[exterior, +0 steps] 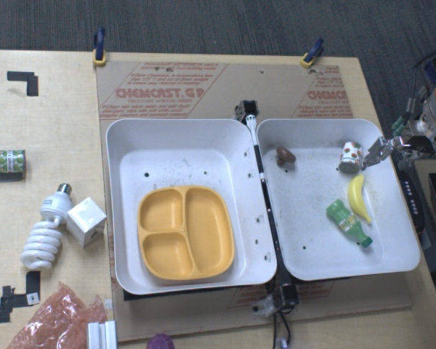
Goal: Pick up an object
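White spotted cup (350, 155), tipped over

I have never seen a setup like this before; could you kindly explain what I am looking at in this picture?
This is one camera fixed above a bench, looking down at a slant. Two shallow white bins sit side by side. The left bin holds a yellow divided plate. The right bin holds a banana, a green bottle, a small white cup and a small brown object. The robot arm comes in from the right edge; its gripper is beside the cup, near the bin's rim. I cannot tell that it holds anything. A light bulb lies on the bench to the left.
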Controlling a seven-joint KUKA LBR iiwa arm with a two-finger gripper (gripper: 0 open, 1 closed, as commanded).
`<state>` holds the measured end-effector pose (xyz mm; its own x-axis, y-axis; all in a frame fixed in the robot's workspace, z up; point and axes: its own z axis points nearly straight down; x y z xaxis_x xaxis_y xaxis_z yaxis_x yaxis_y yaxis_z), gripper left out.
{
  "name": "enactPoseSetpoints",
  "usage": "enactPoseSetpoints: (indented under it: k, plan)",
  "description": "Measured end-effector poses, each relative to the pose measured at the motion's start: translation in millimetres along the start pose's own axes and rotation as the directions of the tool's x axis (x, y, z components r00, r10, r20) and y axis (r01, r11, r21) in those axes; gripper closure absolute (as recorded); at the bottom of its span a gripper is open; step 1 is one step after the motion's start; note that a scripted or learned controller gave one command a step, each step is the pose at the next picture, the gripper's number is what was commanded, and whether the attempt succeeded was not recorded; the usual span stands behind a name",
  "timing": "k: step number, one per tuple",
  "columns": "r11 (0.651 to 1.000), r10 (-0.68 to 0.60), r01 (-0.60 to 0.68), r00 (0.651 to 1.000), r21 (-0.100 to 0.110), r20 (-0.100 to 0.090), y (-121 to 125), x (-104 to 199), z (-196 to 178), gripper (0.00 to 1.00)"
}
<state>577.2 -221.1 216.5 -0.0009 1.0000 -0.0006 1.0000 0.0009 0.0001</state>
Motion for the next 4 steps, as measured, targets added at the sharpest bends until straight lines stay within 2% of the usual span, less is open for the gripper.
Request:
enactPoseSetpoints:
  k: [1, 2, 3, 4]
  plan:
    - [1.000, -0.001, 0.001, 1.000, 0.001, -0.003, 3.3, 8.5, 124.3, 0.00]
    - [1.000, -0.001, 0.001, 1.000, -0.001, 0.000, 4.0, 7.6, 114.0, 1.00]
    - [1.000, 0.000, 0.000, 1.000, -0.002, 0.001, -15.3, 103.1, 11.8, 1.00]
    - [1.000, 0.001, -0.001, 1.000, 0.001, 0.000, -78.7, 163.3, 3.0, 1.00]
